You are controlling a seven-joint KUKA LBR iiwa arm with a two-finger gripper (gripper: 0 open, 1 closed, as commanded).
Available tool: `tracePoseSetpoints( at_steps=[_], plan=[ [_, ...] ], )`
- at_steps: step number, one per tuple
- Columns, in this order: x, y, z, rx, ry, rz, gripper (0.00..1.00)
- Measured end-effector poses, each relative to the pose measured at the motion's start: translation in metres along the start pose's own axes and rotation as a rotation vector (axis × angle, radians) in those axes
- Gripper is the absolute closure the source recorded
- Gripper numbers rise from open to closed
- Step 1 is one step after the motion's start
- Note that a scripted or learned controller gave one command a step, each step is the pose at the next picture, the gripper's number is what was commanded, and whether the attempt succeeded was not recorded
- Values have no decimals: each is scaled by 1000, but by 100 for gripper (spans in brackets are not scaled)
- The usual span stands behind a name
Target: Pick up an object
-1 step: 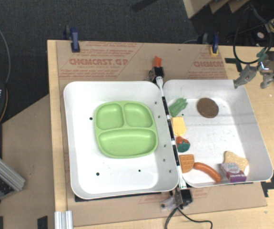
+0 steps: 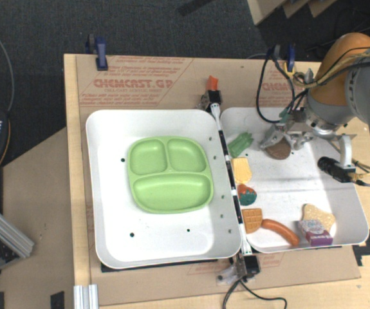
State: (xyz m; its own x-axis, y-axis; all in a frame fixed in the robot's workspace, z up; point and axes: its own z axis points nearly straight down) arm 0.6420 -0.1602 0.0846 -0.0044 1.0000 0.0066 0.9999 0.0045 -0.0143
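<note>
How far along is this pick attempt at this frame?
Done: the gripper has reached into the right bin and sits low over a brown rounded piece at the bin's far end. In hand: nothing that can be confirmed; whether the piece is gripped cannot be told. Left: a clear grasp and lift. The green block, sausage and waffle lie untouched, and the green divided plate sits in the left bin.

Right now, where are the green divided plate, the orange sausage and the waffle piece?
green divided plate [image 2: 170, 174]: camera view, centre ridge.
orange sausage [image 2: 280, 230]: camera view, middle of its length.
waffle piece [image 2: 252, 219]: camera view, centre of its top.
</note>
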Motion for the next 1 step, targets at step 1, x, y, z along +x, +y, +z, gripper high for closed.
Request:
tracePoseSetpoints(
  at_steps=[1],
  plan=[
    [52,28,-3,-23,-10,-1,0]
  ],
)
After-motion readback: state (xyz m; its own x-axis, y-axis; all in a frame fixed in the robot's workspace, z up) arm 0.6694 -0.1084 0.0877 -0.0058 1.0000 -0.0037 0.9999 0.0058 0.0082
